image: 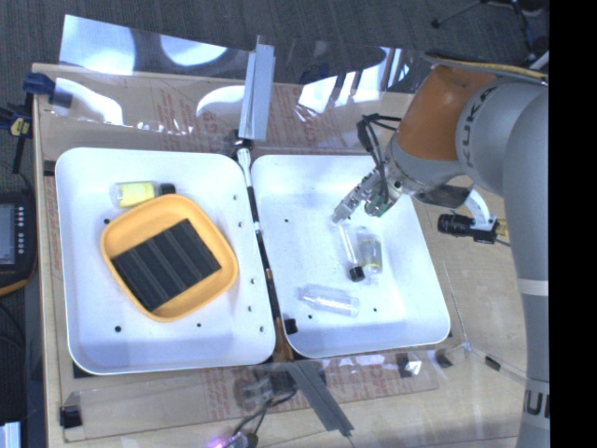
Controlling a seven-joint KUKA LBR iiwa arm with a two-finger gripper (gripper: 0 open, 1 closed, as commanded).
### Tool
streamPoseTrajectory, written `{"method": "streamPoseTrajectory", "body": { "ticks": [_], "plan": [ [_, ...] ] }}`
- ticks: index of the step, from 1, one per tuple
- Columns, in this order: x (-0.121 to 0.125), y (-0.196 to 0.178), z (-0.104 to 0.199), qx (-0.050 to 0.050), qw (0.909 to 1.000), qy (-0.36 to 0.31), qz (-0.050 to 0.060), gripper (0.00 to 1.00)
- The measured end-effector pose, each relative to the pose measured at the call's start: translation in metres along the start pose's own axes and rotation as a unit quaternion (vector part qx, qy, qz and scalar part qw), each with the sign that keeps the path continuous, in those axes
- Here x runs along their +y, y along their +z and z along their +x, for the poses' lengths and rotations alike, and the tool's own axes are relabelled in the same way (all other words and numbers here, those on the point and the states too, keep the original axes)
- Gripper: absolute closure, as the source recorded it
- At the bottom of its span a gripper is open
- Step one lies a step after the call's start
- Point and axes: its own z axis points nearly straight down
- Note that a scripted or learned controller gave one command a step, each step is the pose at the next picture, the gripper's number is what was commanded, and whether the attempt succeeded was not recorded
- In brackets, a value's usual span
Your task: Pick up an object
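Note:
My gripper point(347, 210) hangs over the upper middle of the right bin point(410, 315), tilted down and to the left. Just below its tip lies a thin clear vial with a black cap point(352, 253). A small clear bottle with yellowish contents point(370, 254) lies right beside that vial. A clear plastic tube point(328, 299) lies near the bin's front edge. Nothing shows between the gripper's tips.
The left bin point(79, 325) holds an orange dish with a black ridged insert point(168, 255) and a small yellow bottle point(136, 193) behind it. A black divider rail point(259, 250) runs between the bins. A metal bar point(255, 87) stands behind them.

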Motion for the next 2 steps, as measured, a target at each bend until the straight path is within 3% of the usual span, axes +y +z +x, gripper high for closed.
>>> {"method": "streamPoseTrajectory", "body": {
  "ticks": [1,2],
  "plan": [
    [0.004,0.043,-0.001,0.001,0.9943,-0.106,0.001,1.0],
    [0.046,0.044,0.035,0.002,0.9961,-0.088,0.001,1.0]
  ]
}}
